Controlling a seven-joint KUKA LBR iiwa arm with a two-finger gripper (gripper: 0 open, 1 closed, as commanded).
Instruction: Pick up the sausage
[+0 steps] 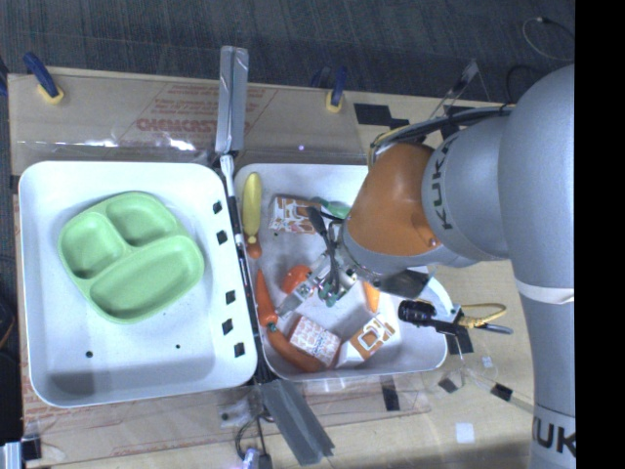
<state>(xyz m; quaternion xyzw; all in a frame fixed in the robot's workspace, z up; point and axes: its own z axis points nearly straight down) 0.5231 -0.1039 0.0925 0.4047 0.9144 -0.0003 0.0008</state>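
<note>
pincer (327, 286) low in right bin (430, 360) among clutter, finger state can't tell; sausage (293, 358) lies near front wall under small carton (314, 338)

We see a brown cardboard-covered bench (127, 115) edged with blue clamps (44, 78), set against dark grey carpeted floor (293, 13) beyond.

Two white bins (39, 262), one green plate (132, 252), one banana (252, 205)
</note>
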